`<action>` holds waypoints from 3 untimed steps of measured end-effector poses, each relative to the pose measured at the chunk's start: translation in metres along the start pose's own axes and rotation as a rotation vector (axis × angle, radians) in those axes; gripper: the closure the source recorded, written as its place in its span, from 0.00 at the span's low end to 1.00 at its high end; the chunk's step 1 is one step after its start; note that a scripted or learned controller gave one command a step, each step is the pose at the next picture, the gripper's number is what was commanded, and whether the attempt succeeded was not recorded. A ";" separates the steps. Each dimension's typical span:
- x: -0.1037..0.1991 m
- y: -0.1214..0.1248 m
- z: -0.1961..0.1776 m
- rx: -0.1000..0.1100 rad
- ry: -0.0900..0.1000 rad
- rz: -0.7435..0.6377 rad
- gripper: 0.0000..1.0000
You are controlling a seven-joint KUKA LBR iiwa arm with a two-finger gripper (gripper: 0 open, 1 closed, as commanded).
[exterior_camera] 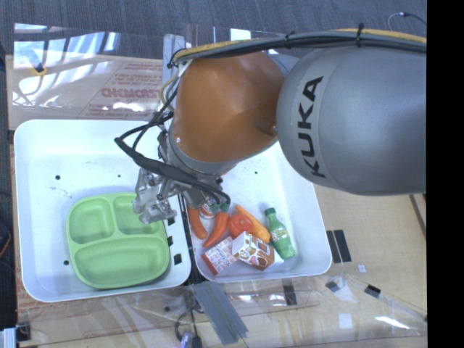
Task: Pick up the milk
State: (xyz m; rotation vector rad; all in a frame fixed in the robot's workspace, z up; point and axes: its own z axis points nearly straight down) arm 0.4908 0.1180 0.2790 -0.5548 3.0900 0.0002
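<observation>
Your milk carton (220, 256) lies in the right bin (310, 209), at its near edge, touching a second small carton (252, 251) and close to the carrots (217, 227) and green bottle (280, 233). Gripper (151, 205) hangs over the left bin (43, 158), at the green tray's (116, 249) upper right corner, apart from the milk. Open or closed: can't tell. Nothing visibly held.

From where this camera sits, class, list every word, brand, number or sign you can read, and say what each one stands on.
"KUKA": black capitals running up the grey arm.
Red print on the clear sheet behind the bins: reversed and too blurred to read.
Print on the milk carton: too small to read.
Label on the green bottle: too small to read.
</observation>
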 end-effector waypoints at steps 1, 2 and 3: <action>0.006 -0.011 0.002 0.000 0.002 -0.136 1.00; 0.044 -0.127 0.035 0.000 0.003 -0.285 1.00; 0.025 -0.083 0.041 -0.001 0.000 -0.684 1.00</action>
